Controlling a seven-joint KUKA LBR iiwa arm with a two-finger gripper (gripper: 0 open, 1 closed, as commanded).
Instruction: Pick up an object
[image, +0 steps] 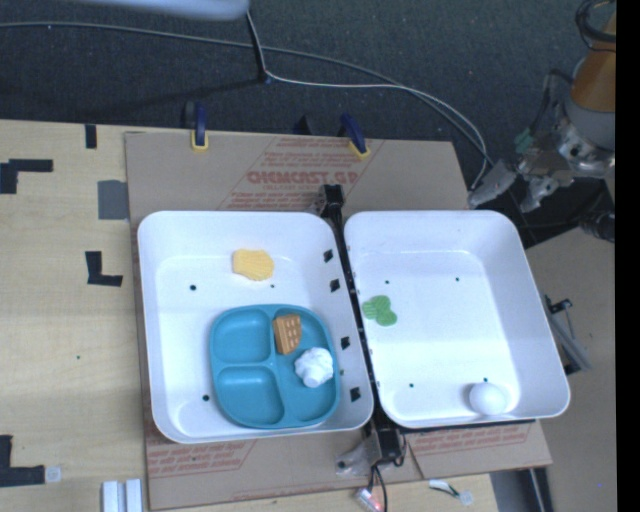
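Note:
My gripper (508, 190) hangs beyond the far right corner of the right bin (520, 300), above the bench rather than the bin, open with nothing between its fingers. In that bin lie a flat green piece (379, 311) near the left wall and a white ball (489, 398) at the near right corner. The left bin (165, 300) holds a yellow lump (253, 264) and a blue divided tray (245, 390). A brown waffle-like piece (287, 333) and a crumpled white item (314, 367) sit on the tray's right side.
Both bins rest on a cardboard sheet (290, 170) held by clamps (352, 135) at the far edge. A cable (400, 90) runs across the dark floor behind. Black clips (331, 200) join the bins along their shared wall.

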